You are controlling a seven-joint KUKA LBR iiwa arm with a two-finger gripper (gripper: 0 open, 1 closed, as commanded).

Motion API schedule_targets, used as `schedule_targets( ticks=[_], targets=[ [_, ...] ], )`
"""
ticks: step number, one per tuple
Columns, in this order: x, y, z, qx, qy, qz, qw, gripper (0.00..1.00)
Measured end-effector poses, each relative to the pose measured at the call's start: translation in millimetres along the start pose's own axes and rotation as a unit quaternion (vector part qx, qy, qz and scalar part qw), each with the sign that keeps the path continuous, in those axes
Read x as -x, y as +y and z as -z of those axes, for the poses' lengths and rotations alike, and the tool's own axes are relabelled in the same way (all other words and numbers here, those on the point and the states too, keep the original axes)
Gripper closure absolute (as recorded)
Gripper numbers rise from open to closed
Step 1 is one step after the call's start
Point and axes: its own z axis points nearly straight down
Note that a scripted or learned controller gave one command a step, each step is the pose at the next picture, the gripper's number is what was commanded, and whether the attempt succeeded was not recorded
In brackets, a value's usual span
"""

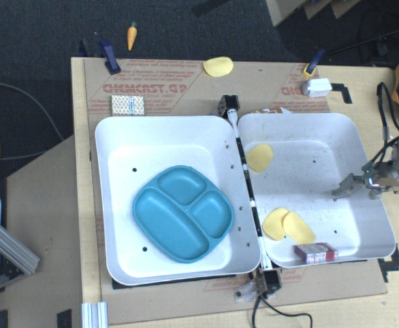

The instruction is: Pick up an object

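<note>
Dark carpet is surrounding the bench (pixel 186 87), its board top printed with red lettering. Two white bins are sitting side by side on it. The left bin (pixel 117 149) is holding a blue divided plate (pixel 182 212). The right bin (pixel 336 135) is holding a yellow chip (pixel 259 157) near its left wall, two more overlapping yellow pieces (pixel 287 225) near the front, and a small red-and-white box (pixel 315 253) just beside them at the front rim. The end effector (pixel 353 185) is hanging over the right bin's right side, near no object; cannot tell its spread. Another yellow piece (pixel 218 66) is lying on the bench behind the bins.
</note>
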Motion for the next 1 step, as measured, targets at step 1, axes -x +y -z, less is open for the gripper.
schedule_targets(
  ticks=[1],
  targets=[
    [-52.7, 45.2, -60.8, 0.000, 0.001, 0.001, 1.0000, 0.00]
  ],
)
